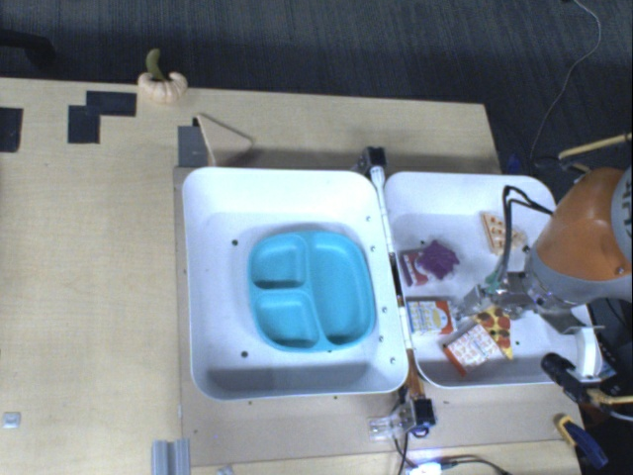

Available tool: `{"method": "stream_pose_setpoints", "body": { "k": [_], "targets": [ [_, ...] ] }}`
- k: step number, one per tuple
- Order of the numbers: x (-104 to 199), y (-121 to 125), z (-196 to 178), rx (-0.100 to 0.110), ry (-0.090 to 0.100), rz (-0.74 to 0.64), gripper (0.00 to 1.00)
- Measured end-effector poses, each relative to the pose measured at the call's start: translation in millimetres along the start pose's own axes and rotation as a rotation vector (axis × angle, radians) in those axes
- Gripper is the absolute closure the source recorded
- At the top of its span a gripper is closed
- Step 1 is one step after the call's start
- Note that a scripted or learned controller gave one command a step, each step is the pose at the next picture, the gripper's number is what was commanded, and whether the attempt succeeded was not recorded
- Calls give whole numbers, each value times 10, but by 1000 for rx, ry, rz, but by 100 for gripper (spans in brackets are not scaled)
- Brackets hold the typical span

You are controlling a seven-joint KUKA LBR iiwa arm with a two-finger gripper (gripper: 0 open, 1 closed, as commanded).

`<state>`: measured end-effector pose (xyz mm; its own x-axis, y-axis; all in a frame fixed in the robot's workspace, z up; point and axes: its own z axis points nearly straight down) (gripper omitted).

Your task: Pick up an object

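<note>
Camera view from above gives me the pale wood-grain table (89,295) first, flat and matte, with dark square patches near its far left edge. On it sit two shallow white bins with rounded corners and smooth plastic walls, side by side and touching along a central seam. I see the left bin (213,265) holding a glossy turquoise tray (312,288), a rounded rectangle moulded into three compartments, lying flat in the middle of the bin floor.

My arm (584,240) enters over the right bin (445,191) from its right edge, a domed orange band above a grey wrist. The tool (492,300) hangs low over the front half of that bin, just above a flat printed red and white packet (475,346) near the front wall; I cannot tell how it stands. Beside it, toward the seam, lies a small flat white card (427,316) with red print. Behind that rests a lumpy purple object (436,259) with a crinkled surface. A small tan waffle-patterned piece (494,230) lies near the back right of the bin.
</note>
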<state>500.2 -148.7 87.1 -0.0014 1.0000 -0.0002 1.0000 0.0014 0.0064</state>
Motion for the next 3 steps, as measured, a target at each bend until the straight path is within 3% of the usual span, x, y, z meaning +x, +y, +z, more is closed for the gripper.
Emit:
{"method": "stream_pose_setpoints", "body": {
  "k": [1, 2, 3],
  "targets": [
    [0, 20, -109, -5, -1, -1, 100],
    [829, 388, -979, 2, 2, -4, 100],
    [1424, 157, -1241, 4, 1, -4, 100]
  ]
}}
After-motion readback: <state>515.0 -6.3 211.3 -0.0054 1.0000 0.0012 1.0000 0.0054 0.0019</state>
